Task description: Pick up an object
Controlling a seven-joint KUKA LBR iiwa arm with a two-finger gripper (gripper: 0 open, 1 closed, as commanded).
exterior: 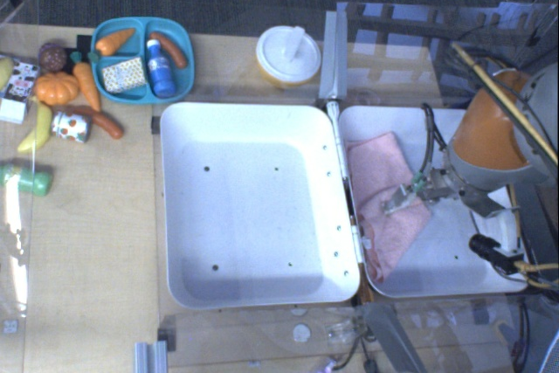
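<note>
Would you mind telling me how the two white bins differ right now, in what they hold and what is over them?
The left bin shows only its bare white floor with a few small dark dots, while the right bin holds a crumpled pink cloth along its left side. The pincer sits low over that cloth in the right bin, whereas nothing reaches over the left bin. The left bin looks wider than the right one. Both are shallow, white and sit side by side.
</note>
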